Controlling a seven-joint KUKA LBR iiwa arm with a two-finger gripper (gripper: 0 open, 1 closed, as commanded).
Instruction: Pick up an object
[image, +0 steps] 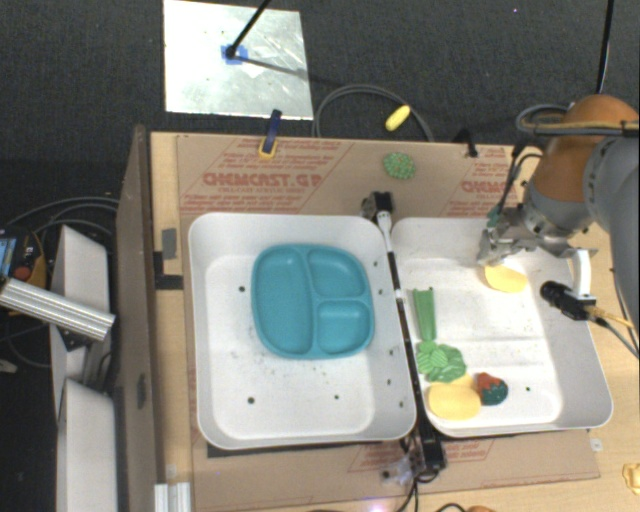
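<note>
Arm down at the right bin's far corner, nothing lifted yet.
The gripper (503, 250) sits just above a yellow piece (506, 278) in the right bin (585, 390); whether its jaws stand apart or together, I cannot tell.

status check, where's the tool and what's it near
Tool low in right bin, far corner. Yellow piece right beside it, not seen gripped. Green toy and blue tray well off.

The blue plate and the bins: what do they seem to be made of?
The blue plate looks like moulded plastic: one even colour, matte, with smooth rounded compartments. The two white bins also look like plastic, thin and slightly glossy with rounded rims, though coated metal cannot be excluded.
</note>
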